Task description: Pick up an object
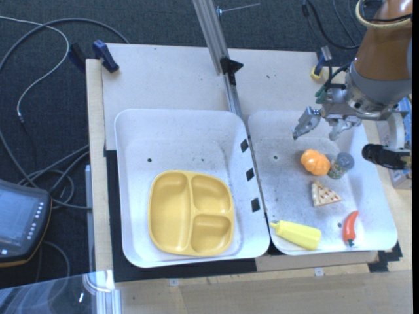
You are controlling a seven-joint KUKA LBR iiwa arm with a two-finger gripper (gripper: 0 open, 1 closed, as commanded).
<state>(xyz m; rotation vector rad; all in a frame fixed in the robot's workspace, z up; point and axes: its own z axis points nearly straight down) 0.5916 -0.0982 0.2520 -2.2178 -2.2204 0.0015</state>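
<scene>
Overhead, tool point(323, 123) spread and bare, poised above orange point(315, 162). Positioned for a descent, likely. Nothing pinched yet.

Two shallow bins look like matt white plastic with a fine dark speckle: the left bin point(131, 136) and the right bin point(275, 129). A yellow divided plate point(191, 212) has a smooth, slightly glossy plastic finish. An orange ball point(315, 162), a yellow block point(296, 233) and a red pepper point(351, 226) appear as smooth toy plastic. The gripper point(321, 128) looks like dull grey metal, under a glossy orange band point(386, 34). The bench top point(170, 77) is matt, pale and board-like. A slanted rail point(208, 18) is brushed metal.
</scene>
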